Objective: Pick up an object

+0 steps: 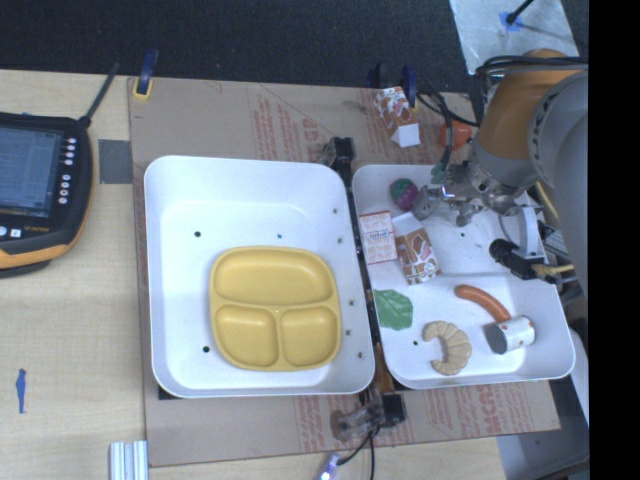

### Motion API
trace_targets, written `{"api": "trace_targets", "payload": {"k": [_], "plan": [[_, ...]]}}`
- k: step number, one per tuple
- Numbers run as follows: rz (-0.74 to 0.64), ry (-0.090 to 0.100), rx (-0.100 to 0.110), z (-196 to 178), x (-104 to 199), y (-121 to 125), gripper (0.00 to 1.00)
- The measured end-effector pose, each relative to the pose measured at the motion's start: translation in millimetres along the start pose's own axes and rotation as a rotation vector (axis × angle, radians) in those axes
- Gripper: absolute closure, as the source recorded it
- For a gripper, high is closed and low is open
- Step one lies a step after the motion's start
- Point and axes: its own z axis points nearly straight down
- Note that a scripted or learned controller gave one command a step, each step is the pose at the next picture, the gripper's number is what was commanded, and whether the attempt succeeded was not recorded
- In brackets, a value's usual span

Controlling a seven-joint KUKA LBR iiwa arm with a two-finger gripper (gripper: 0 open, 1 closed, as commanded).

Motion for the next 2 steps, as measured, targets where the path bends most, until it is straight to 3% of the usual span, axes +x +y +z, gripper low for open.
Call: {"api": "trace_targets", "payload": {"k": [1, 2], "plan": [[0.001, -0.001, -0.011, 0, 28, -73, 0.0], [0.002, 0.001, -0.013, -2, 46, 3, 0.0]]}}
